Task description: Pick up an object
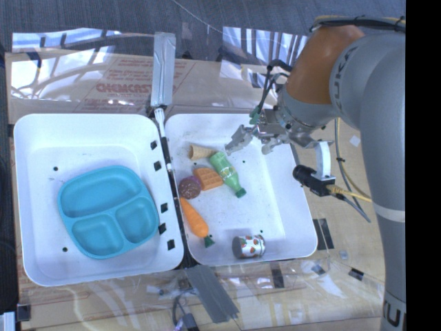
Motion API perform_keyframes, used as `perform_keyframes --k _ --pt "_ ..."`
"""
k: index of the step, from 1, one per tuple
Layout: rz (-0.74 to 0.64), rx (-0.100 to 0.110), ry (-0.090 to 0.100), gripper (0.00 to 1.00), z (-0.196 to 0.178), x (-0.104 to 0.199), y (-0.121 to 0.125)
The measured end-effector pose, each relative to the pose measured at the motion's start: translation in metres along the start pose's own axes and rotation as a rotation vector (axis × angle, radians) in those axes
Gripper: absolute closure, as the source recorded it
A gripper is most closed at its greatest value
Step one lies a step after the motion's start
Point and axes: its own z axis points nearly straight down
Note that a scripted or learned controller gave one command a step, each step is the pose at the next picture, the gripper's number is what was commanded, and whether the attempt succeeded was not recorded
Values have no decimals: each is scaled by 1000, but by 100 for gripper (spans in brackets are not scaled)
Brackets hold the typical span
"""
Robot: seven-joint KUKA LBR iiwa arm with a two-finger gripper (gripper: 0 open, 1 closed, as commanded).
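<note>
The left bin (34, 143) holds a blue divided tray (107, 211). The right bin (289, 212) holds a green bottle (227, 173), a carrot (195, 221), a small can (249, 246), a waffle-like brown piece (207, 178), a cone (200, 151) and a dark red round item (190, 187). The gripper (251, 141) hangs over the right bin's upper part with its jaws spread apart, gripping nothing, just above the bottle.

Blue divided tray (107, 210) in left white bin (34, 136), cardboard sheet (124, 81) behind, taped bench
</note>
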Motion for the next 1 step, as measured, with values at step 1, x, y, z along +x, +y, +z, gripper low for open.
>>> perform_keyframes --k 1 --pt "4 -5 -1 0 95 23 -25"
